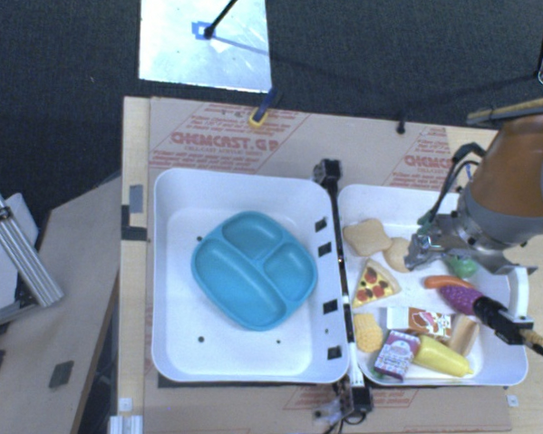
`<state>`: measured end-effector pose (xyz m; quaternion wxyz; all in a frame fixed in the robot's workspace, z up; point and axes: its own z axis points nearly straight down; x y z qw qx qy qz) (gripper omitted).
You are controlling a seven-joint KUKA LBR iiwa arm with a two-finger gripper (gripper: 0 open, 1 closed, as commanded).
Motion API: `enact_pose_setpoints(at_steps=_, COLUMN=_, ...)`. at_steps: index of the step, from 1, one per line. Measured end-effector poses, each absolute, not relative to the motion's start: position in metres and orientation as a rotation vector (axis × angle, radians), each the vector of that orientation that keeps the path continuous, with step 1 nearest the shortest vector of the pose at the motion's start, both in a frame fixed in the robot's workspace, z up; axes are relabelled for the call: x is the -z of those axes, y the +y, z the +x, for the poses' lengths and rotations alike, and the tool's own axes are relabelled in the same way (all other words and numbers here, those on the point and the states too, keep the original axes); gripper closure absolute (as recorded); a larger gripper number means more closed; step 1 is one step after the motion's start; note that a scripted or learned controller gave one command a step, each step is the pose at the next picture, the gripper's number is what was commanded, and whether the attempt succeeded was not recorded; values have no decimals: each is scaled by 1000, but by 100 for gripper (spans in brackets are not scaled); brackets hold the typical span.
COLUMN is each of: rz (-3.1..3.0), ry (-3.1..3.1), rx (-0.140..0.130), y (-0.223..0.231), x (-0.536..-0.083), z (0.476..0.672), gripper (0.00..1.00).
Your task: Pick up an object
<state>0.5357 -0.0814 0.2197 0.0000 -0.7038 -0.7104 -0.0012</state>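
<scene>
The tool (421, 251) hangs low over the right bin (518, 361), beside a pale cookie-shaped piece (368, 236) and just above the pizza slice (376, 284), and I cannot tell how its grip is set. The toys crowd together here, so a clean pick likely means centring over one piece, such as the green item (462, 265) under the wrist, and descending straight to avoid nudging the carrot (442, 282) or neighbours.

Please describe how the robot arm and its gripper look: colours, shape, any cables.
The arm is thick and rounded, grey with a broad orange band above the wrist. A thin dark cable loops along its left side. The gripper is a small grey metal assembly with a shiny finish.
</scene>
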Motion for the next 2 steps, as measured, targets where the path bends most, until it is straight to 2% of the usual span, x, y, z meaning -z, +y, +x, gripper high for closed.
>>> enact_pose_setpoints(at_steps=1, rz=-2211, ry=-2233, rx=5, y=-26, x=-220, z=546, gripper=100)
enact_pose_setpoints(at_steps=2, rz=-2210, ry=-2233, rx=4, y=33, x=-215, z=547, gripper=100)
